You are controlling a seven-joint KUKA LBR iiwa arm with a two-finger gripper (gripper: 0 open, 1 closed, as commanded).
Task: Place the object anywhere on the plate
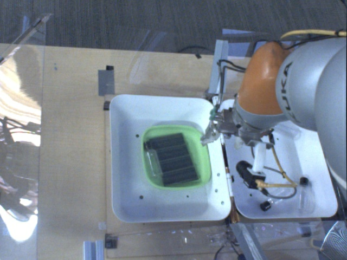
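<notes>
Here, dark ridged object [172, 159] on green plate [204, 161], hand [209, 136] state unclear

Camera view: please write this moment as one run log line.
gripper: over plate's right rim | dark object: lying on green plate | plate: in left bin

The left bin [122, 161] looks like smooth white plastic with a soft sheen, and the right bin [317, 145] has the same finish. The green plate [203, 158] looks like glossy plastic. On it the dark object [172, 158] is ribbed and matt under a clear, shiny wrapping. The worktop [65, 145] looks like pale matt wood. The arm [309, 58] has a smooth grey shell, its orange band [263, 80] slightly glossy. The far floor [135, 10] looks like rough grey carpet
</notes>
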